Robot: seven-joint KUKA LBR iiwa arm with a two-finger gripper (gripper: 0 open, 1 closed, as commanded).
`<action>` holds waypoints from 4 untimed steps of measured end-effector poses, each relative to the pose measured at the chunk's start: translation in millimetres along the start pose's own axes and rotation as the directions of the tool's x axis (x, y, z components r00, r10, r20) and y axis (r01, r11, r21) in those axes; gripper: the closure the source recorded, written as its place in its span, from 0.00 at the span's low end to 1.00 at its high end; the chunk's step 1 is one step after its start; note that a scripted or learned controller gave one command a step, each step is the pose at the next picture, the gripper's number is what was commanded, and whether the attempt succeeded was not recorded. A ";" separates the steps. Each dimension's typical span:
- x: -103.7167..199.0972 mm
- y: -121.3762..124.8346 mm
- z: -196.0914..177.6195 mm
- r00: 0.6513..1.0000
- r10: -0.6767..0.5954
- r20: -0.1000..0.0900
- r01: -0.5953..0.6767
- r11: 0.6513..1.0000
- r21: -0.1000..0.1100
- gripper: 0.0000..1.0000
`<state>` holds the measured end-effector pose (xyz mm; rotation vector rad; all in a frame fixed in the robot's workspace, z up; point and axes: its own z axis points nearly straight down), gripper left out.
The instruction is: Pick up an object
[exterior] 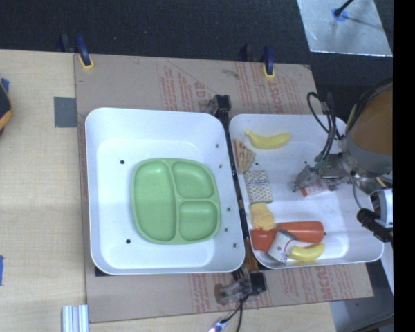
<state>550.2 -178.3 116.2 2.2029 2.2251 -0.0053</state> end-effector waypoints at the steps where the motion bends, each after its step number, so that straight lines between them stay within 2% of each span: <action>1: 26.1 4.8 20.4 1.000 0.006 -0.003 -0.006 1.000 0.000 0.00; 2: -16.1 -5.2 -10.5 1.000 0.007 -0.009 -0.007 1.000 0.007 0.00; 3: 7.9 -6.3 24.7 1.000 0.004 -0.010 -0.004 1.000 0.009 0.00; 4: 6.7 -6.1 14.4 1.000 0.002 -0.010 -0.002 1.000 0.010 1.00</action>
